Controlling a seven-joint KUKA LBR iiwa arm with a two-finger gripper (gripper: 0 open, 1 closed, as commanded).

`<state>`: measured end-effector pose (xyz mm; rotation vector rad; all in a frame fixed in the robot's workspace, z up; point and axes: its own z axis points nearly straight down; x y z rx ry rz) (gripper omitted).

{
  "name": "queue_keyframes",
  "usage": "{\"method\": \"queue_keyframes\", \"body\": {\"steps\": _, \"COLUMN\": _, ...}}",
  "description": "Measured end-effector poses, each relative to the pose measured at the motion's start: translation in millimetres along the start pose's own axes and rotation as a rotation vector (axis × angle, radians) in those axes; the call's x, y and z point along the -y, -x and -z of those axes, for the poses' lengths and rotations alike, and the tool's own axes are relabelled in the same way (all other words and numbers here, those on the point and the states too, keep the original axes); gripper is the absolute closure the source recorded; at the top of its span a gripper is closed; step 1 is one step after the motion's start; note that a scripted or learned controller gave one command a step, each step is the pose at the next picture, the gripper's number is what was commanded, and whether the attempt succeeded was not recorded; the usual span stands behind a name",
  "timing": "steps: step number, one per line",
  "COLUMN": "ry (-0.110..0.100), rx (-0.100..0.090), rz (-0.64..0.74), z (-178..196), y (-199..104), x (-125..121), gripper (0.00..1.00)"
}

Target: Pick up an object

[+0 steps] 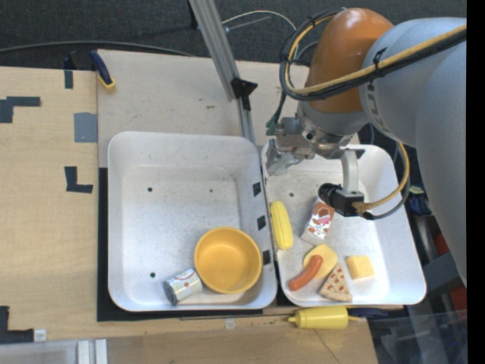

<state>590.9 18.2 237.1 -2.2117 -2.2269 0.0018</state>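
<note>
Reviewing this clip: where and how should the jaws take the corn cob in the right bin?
Probably mid-length, from straight above. The corn cob lies flat and lengthwise, running toward the camera beside the right bin's left wall, so close across its narrow width. Its right side looks free; the wall side is tight.

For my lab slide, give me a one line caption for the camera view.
KUKA arm's gripper over the right bin's far corner; toy corn and hot dog below.

The arm [424, 89] is smooth pale grey, with a rounded orange band [345, 55] above its wrist. Yellow and black cables loop over that band and trail below it. Under the band sits a grey metal gripper [284, 152], with a small black block beside it.
</note>
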Motion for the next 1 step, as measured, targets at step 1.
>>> {"method": "queue_keyframes", "body": {"steps": 1, "ry": -0.002, "rx": 0.000, "rz": 0.000, "z": -7.5, "y": -59.0, "x": 23.2, "gripper": 1.00}}
